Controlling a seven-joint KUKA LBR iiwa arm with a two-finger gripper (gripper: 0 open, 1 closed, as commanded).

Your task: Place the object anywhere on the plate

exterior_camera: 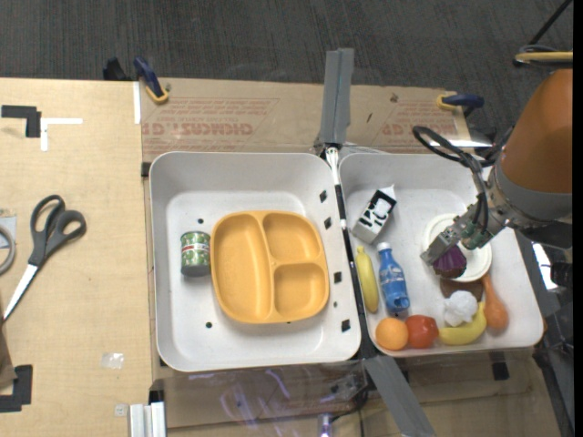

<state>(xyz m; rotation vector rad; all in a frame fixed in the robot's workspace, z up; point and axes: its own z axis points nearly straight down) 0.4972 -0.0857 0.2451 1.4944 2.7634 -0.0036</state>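
We see the gripper (451, 248) low over the right bin (414, 176), near that bin's right wall, directly above a dark purple object (452, 262) that rests on a small white dish (475, 264). The object lies just under the jaws and appears to touch them, but we cannot tell whether the jaws are wide, narrow or closed on it, because the wrist hides their tips from this slanted view.

The yellow plate (270, 266), a three-part tray, sits in the middle of the left bin (168, 244), well apart from the gripper, straight across the divider between the two bins. So the coming move, as we judge it, turns on one line: from the right bin's right side toward the left bin's centre, roughly parallel to the worktop's front edge.

Between the two lie a white carton (375, 213), a blue bottle (393, 280) and a banana (366, 279) beside the divider. We think the carry needs height to pass over them. A small green can (195, 252) stands just beside the plate's left rim.
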